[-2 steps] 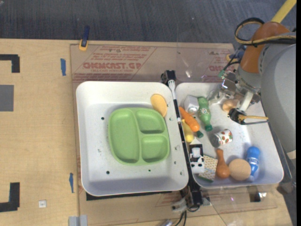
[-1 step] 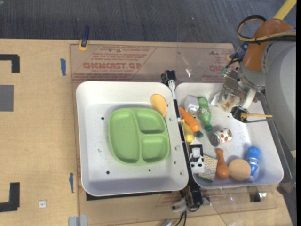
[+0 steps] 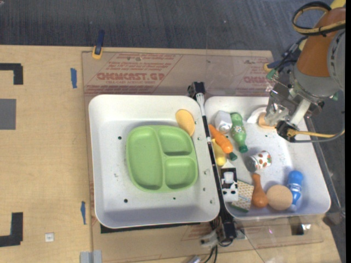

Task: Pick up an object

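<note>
My gripper (image 3: 276,114) hangs low over the far right corner of the right bin (image 3: 315,158), just above a flat peach-coloured piece (image 3: 265,122) on the bin floor. Loose in that bin lie a green bottle (image 3: 238,130), a carrot (image 3: 222,141), a small yellow piece (image 3: 220,159), a spotted ball (image 3: 264,159), a blue bottle (image 3: 295,182), a tan ball (image 3: 279,196) and an orange drumstick-shaped toy (image 3: 258,193). Nothing shows in the gripper's grasp.
The left bin (image 3: 107,147) carries a green divided plate (image 3: 162,158) and a yellow-orange fruit (image 3: 186,121) at its far right corner. A black divider rail (image 3: 211,147) runs between the bins. A black-and-white item (image 3: 230,188) lies by the rail.
</note>
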